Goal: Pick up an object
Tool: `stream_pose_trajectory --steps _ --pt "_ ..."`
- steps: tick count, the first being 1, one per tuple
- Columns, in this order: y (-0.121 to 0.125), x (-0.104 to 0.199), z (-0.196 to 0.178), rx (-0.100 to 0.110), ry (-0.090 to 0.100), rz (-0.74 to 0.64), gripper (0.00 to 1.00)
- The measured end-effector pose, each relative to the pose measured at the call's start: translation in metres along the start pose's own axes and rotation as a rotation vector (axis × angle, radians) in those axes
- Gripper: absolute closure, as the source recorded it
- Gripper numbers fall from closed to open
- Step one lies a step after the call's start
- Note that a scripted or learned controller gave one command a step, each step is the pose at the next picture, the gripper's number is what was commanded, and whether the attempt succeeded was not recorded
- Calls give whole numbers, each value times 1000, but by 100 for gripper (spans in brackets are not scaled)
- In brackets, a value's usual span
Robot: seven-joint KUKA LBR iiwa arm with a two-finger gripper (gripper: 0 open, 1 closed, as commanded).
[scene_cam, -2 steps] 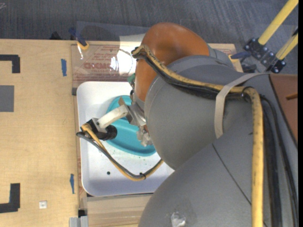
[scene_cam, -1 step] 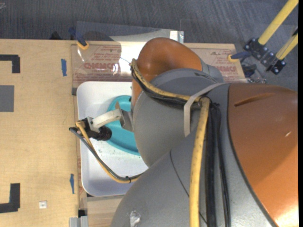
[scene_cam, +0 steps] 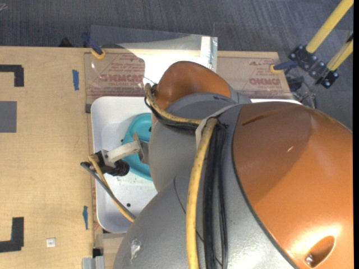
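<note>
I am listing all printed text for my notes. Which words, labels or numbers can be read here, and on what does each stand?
Red print on the clear sheet left of the arm: too blurred to read.
Red print on the clear sheet's right part: also too blurred.
No other text readable.

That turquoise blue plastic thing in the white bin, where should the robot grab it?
Probably the upper left rim of the turquoise blue plastic object, coming straight down from above. That curved edge is its most exposed part; the grey and orange arm covers its right side. The object lies low in the white bin, so a sideways approach would likely hit the wall. Its full shape is hidden, so this is a guess.
</note>
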State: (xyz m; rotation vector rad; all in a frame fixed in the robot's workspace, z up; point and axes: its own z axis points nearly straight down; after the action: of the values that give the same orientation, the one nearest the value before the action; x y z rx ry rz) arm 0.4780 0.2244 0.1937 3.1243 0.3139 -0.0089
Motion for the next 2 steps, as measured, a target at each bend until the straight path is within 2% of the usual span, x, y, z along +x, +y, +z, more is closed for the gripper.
stream_pose_trajectory --steps 1,2 --pt "6 12 -95 1 6 -393 100" --pt "0 0 17 -1 0 0 100"
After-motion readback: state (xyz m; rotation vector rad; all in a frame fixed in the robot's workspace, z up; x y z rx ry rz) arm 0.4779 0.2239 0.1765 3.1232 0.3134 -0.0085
